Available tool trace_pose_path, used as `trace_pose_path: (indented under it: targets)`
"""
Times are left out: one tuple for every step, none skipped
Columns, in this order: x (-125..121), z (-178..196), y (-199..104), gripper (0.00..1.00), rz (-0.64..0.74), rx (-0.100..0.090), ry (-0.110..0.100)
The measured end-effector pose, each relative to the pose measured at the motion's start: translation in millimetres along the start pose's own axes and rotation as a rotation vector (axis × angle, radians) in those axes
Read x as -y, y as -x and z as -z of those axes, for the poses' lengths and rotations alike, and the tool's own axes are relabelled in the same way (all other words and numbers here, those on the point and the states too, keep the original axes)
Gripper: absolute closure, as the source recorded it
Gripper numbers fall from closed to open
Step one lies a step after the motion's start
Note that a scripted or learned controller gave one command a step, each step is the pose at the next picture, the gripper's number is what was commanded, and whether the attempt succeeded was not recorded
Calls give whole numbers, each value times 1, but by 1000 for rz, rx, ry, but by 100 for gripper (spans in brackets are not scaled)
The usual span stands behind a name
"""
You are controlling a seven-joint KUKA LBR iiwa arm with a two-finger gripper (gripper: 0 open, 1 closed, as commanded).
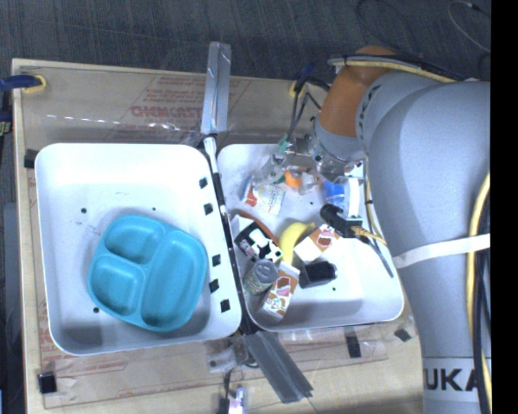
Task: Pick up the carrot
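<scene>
Bench (112,93), pale wood, is seen spanning the frame under a clear sheet. Two white bins are set side by side on it: left bin (60,179) at centre left, right bin (380,296) at centre right. A blue clamp (17,83) is fixed at the upper-left corner.

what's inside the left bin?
One thing: a blue divided plate, lying flat toward the near side of the left bin. Its three sections look bare. Whatever is under the plate is covered. The clutter, with the banana, sits in the right bin.
</scene>
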State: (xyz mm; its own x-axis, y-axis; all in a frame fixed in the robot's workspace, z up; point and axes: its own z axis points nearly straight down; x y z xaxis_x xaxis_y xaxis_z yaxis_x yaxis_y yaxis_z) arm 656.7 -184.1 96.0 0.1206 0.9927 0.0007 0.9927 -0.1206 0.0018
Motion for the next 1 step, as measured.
trace_pose_path:
  targets:
    - [0,11,-1,100,7,2,-5]
